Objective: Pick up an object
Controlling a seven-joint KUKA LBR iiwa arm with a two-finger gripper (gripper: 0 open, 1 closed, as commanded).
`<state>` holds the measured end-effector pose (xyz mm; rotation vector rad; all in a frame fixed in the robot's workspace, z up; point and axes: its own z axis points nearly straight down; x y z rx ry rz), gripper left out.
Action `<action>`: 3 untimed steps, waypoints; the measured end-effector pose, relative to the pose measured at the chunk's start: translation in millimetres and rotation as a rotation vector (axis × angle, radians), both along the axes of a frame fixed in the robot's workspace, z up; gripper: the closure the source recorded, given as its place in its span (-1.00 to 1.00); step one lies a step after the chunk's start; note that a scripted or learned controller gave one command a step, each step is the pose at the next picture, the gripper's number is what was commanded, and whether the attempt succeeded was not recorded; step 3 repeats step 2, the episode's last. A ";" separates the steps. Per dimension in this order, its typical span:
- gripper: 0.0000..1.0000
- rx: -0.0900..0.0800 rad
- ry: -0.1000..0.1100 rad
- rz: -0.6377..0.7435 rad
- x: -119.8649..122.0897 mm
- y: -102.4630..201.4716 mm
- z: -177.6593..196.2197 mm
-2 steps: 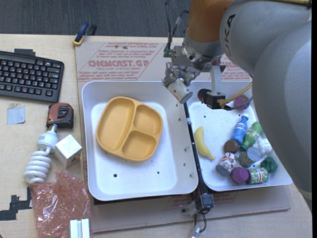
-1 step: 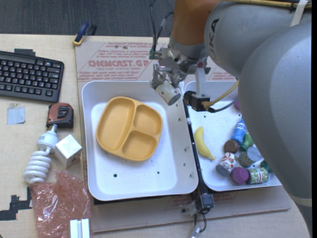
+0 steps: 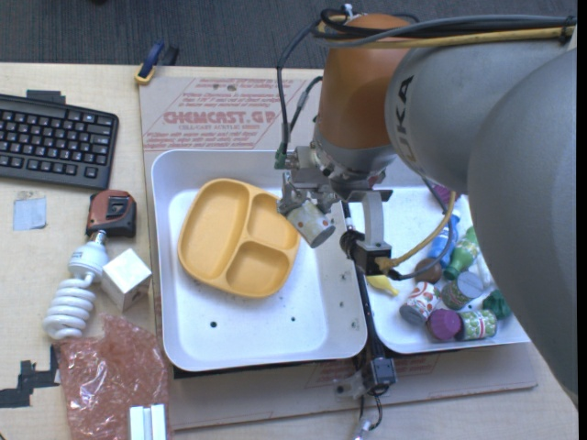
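Your gripper (image 3: 307, 211) hung over the plate's (image 3: 237, 237) right edge in the left bin (image 3: 266, 337), finger state I couldn't tell, and a descent there risked catching that smooth rim, so the plate could skid or tip rather than lift.

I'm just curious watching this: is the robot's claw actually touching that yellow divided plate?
Cannot tell. In the camera view the gripper overlaps the right rim of the yellow plate in the left bin, but looking down at a slant, it could be hovering above it.
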<state>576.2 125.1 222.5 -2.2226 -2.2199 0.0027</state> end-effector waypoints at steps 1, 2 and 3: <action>1.00 0.001 0.000 -0.001 -71.4 -53.5 -15.8; 1.00 0.001 -0.003 0.000 -71.1 -109.3 -23.2; 1.00 0.001 -0.003 0.000 -71.1 -109.3 -23.2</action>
